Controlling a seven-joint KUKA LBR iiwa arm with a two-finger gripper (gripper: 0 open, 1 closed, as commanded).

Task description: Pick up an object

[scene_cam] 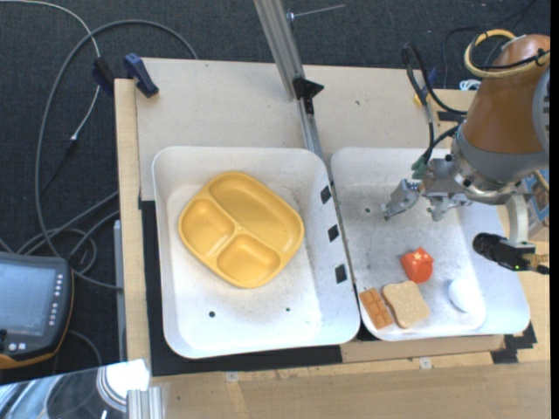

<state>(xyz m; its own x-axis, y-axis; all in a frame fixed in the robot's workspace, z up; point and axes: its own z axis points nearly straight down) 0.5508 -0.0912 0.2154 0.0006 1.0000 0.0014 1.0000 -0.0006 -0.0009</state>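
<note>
Red block point(417, 264), toast slice point(407, 304), orange waffle piece point(376, 308) and white egg point(464, 296) lie in the right bin point(367, 177).

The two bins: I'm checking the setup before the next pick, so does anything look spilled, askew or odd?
Nothing looks spilled or damaged. The yellow divided plate sits turned at an angle in the left bin. In the right bin, the toast slice overlaps the orange waffle piece at the front wall.

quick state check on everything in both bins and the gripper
yellow divided plate: upright, flat in left bin
orange block: loose in right bin
bread slice: lying flat, touching waffle piece
white object: resting free
gripper: over right bin, holding nothing
</note>
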